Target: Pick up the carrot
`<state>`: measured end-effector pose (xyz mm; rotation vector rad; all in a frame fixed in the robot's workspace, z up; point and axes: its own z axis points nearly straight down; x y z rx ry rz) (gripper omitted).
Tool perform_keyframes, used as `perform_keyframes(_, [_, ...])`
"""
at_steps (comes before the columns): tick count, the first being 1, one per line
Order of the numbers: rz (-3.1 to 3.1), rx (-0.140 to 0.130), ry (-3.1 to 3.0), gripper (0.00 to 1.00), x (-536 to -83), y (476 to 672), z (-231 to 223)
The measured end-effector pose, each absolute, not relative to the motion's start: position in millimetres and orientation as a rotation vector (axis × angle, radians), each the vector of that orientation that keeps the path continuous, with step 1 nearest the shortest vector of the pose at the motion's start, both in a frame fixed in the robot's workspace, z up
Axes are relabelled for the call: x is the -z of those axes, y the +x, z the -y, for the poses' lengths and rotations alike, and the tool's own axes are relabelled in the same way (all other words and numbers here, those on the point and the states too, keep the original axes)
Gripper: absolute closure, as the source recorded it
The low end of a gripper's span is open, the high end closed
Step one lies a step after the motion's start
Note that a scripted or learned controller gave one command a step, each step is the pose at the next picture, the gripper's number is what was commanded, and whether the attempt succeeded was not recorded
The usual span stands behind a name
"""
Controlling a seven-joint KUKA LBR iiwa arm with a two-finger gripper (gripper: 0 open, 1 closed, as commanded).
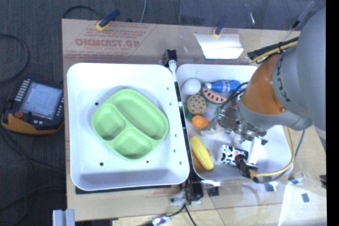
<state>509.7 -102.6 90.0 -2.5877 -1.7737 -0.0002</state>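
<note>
Gripper (231,123) is observed low over the right bin (276,162), just beside a small orange item (199,121); its grip state cannot be told.

Arm (312,82): big smooth rounded links, matte grey. Orange band (263,93) above the wrist (265,123), glossy, curved like a collar. Wrist itself: grey ring w/ a darker seam. Black cable bundle (270,50) w/ a yellow strand runs along the arm's upper side. Gripper (235,123): small grey-metal hardware, dark bits, too blurred for more detail.
</note>
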Motion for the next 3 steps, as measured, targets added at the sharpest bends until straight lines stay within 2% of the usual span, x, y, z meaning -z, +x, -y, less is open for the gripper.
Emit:
perform_keyframes(1, [1.536,-0.001,-2.745,0.0,-89.9,574.1,95.9])
perform_keyframes(2, [1.541,0.002,-2.748,1.0,-100.7,575.2,96.2])
perform_keyframes(3, [1.193,-0.003,-2.908,1.0,-185.3,659.1,40.0])
